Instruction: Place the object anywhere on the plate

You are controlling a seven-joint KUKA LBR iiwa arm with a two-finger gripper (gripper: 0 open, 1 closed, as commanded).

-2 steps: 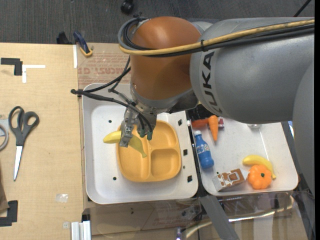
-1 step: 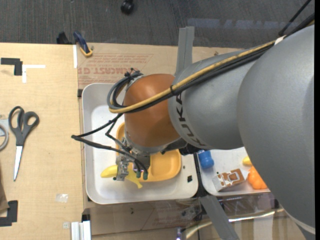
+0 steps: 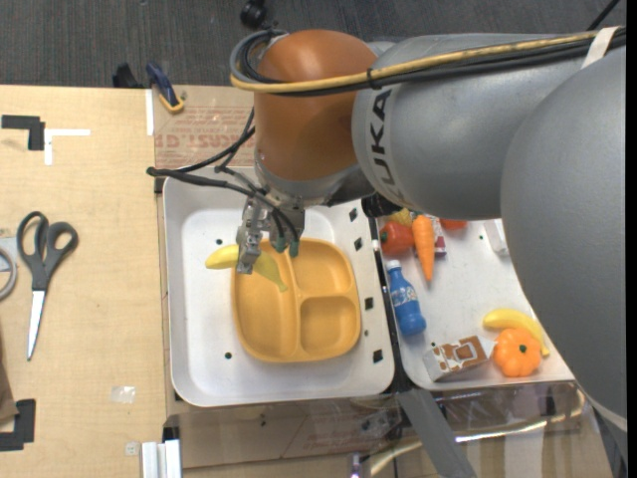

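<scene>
Tool over the yellow divided plate, toy banana between its fingers.
Light, stiff, slippery plastic; mid-body looks the best hold.

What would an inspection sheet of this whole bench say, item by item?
Surface: two shallow white bins, left bin and right bin, on a pale wooden bench.
Job's things: yellow divided plastic plate in the left bin; yellow toy banana at the plate's upper left edge.
Clutter: in the right bin, orange carrot, blue bottle, second banana, small orange pumpkin, brown-and-white box.
Gripper: two-finger gripper low over the plate's upper left corner, beside the banana.
Cables: black cables by the wrist.
Surroundings: scissors on the bench; dark floor beyond.
</scene>
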